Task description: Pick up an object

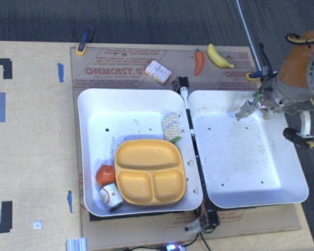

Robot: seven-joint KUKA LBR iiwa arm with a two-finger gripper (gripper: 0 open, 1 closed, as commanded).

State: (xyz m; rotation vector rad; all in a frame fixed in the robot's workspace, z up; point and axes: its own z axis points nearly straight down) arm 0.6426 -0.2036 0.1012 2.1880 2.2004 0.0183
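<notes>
Here you see two white bins side by side on the table [31, 140]. The left bin [94, 119] holds a yellow divided tray [149, 171] with three compartments, lying flat toward the near side. Just beside the tray's left edge sits a red-orange rounded object [105, 174], and touching it on the near side is a small white can [110, 196] with an orange mark; its label is too small for you to read. At the tray's far right corner lies a patterned pouch [171, 126], leaning against the bin's right wall.

The right bin [240, 161] has the end effector [247, 111] above its far right corner, at the end of the grey arm [298, 82] with its orange band. You cannot tell from this angle whether it is spread or pressed together, and nothing is visibly between its tips.

Beyond the bins, a brown sheet [120, 69] carries red print; you can make out "CHEMCAST" and little more. On it rest a speckled block [157, 71], a red chilli pepper [199, 63] and a yellow banana [219, 56], the last two just beside each other. A yellow-and-blue clamp [83, 42] grips the sheet's far left corner.
</notes>
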